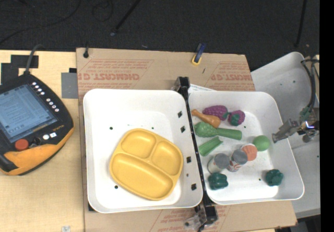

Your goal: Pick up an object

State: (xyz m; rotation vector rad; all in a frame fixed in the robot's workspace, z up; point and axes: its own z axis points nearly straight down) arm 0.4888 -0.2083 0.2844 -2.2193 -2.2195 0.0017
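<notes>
My gripper [286, 132] sits at the right bin's [282, 186] outer rim, whether parted or closed I cannot tell, carrying nothing, with the toy food clustered centrally in that bin, the green ball [262, 143] nearest and likeliest candidate.

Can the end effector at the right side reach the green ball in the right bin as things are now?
Probably yes. The end effector is just beyond the right bin's rim, near the green ball. Nothing lies between them, and the ball's top is uncovered, though an orange ball touches it.
</notes>
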